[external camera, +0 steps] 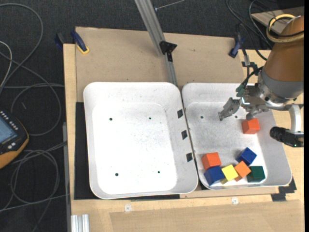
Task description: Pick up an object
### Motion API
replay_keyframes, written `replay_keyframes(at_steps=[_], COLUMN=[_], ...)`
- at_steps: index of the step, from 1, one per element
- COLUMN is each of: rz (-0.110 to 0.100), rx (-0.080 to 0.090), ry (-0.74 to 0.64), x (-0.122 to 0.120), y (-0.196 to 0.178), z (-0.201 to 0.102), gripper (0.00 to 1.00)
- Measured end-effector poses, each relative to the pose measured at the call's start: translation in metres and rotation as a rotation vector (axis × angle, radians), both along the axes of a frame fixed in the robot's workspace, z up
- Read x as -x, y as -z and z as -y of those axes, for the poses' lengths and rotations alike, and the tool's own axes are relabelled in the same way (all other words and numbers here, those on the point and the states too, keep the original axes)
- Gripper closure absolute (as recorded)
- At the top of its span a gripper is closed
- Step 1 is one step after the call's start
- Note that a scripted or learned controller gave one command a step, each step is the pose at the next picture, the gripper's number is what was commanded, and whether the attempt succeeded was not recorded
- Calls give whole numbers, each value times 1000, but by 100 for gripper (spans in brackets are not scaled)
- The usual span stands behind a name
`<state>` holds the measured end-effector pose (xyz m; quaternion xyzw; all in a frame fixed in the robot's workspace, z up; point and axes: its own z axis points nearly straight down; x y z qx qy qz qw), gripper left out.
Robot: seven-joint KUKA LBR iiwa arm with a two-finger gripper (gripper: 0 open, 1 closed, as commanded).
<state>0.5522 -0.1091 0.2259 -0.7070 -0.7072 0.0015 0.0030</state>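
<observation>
My gripper (239, 111) hangs over the far part of the right bin (207, 129), open, with nothing between its fingers. One finger (226, 111) points left; the other sits just above a red-orange block (250, 125) that lies on the bin floor at the right. A cluster of blocks rests in the bin's near right corner: an orange block (210, 159), a blue block (215, 174), a yellow block (229, 172), a smaller orange block (242, 168), a second blue block (247, 155) and a green block (257, 173).
The left bin (130, 139) stands beside the right one, with black clips (183, 134) along the shared wall. A metal pole (154, 28) slants up from the bench's far side. Blue clamps (79, 41) hold the board's far corners.
</observation>
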Motion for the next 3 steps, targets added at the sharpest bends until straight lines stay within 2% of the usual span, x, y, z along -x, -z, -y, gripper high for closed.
replay_keyframes(at_steps=[1, 3], rz=[5, 0], rx=[1, 0], ry=[0, 0], x=[-1, -4], y=[-2, 87], z=[0, 1], gripper=[0, 0])
